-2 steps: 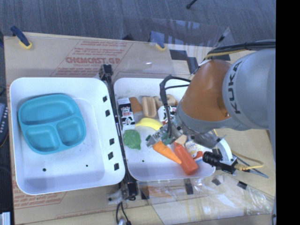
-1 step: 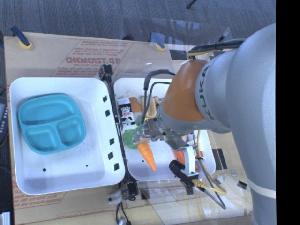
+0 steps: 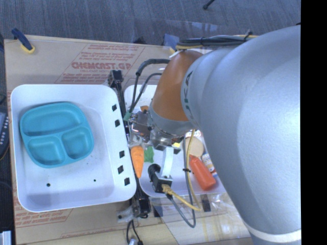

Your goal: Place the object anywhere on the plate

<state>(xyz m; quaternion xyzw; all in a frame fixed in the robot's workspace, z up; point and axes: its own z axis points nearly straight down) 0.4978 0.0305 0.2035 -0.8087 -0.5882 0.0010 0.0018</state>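
The pincer (image 3: 153,142) sits low over the left side of the right bin (image 3: 134,93), tucked beneath the arm's (image 3: 245,126) orange band, and from above we cannot tell whether it is wide or narrow: the wrist and a tangle of cables hide its working end. We cannot see anything held in it.

Just below and to the left of it lies the carrot (image 3: 137,160), the piece we take to be the task's object. It is a small toy, bright orange and tapering to a point. Its broader end faces the pincer and its tip points toward the bin's near edge. It rests on the floor of the right bin, close against the wall shared with the left bin (image 3: 66,195). A small green piece (image 3: 148,154) lies just beside the carrot on its right; we cannot tell whether the two are joined.

Farther right in the same bin we see a red-orange bottle (image 3: 203,173), lying tilted, and a pale yellow item (image 3: 194,145) just above it, partly under the arm.

The plate (image 3: 56,133), turquoise with three compartments, lies in the left bin, well apart from the carrot.
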